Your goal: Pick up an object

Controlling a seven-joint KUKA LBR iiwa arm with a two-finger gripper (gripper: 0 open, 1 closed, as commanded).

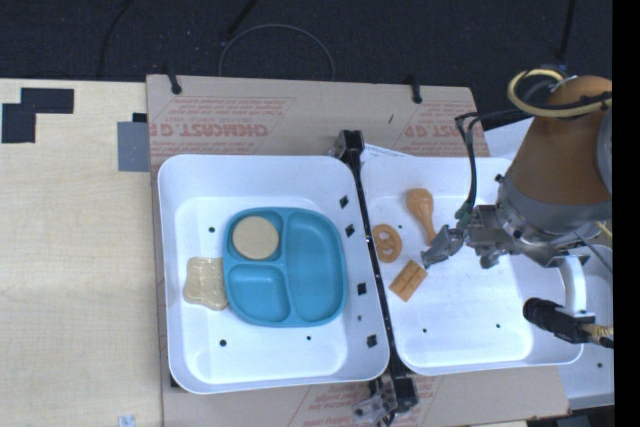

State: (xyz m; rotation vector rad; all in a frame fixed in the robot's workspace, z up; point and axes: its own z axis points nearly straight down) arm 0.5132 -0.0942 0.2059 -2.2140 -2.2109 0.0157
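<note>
In left bin (190,205), blue tray (300,275) (cracker (254,237) inside), pretzel (387,242) right.

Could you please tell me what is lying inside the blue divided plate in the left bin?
One round tan cracker or cookie lies in the upper-left compartment of the blue divided plate. The bin floor beneath the plate is covered and cannot be seen.

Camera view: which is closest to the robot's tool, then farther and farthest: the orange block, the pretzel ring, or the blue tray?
From the tool:
1. Small orange-brown block, right bin, just below-left.
2. Brown pretzel-shaped ring, right bin, further left.
3. Blue plastic divided tray, left bin, farthest.
</note>
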